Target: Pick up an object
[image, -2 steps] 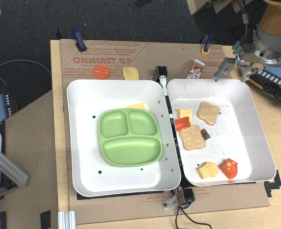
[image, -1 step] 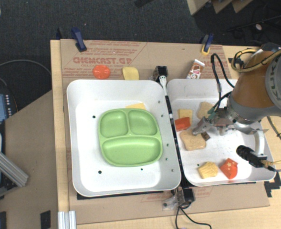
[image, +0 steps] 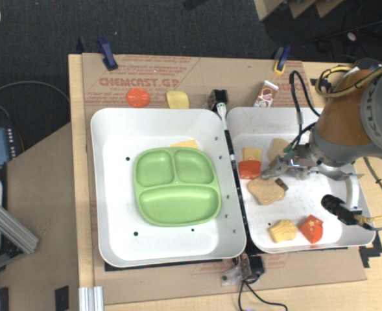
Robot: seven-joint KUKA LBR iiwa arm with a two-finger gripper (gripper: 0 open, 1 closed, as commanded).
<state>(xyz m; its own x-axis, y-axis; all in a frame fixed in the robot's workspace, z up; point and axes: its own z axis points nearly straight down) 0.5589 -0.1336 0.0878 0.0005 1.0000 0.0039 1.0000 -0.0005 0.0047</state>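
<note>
White plastic made up both bins on my feed. The left bin held a green divided plate, with a pale yellow piece showing just behind its far rim. The right bin held the loose items: a yellow block with a red piece just in front of it, a tan toast-shaped piece near the middle, a yellow wedge and a red wedge side by side near the front wall, and a beige piece towards the back.

I noted the arm reaching in from the right, low over the right bin. The gripper sat between the beige piece and the toast-shaped piece, close above the latter. Whether its fingers were spread or pressed together I could not tell; the metal parts blurred together, and I saw no item between them.

Outside the bins, on the board behind them, I recorded an orange disc, a yellow block-shaped item and a small carton. Blue clamps held the board's far edge
</note>
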